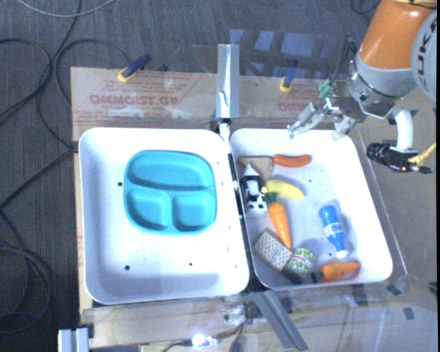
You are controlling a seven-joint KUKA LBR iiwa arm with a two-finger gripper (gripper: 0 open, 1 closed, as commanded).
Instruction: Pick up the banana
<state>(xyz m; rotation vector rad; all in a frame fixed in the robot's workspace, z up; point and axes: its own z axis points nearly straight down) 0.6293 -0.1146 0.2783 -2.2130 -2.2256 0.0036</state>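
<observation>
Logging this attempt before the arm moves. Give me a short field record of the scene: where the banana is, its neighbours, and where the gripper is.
banana: lying in the right bin, upper middle
neighbours: sausage above it, carrot below, cow toy to its left
gripper: over the right bin's far rim, jaws open, holding nothing
left bin: holds a blue divided tray

Desk (154, 97) topped with brown printed cardboard, two shallow white bins side by side on it, left bin (103, 218), right bin (370, 218), touching along their inner edges
</observation>
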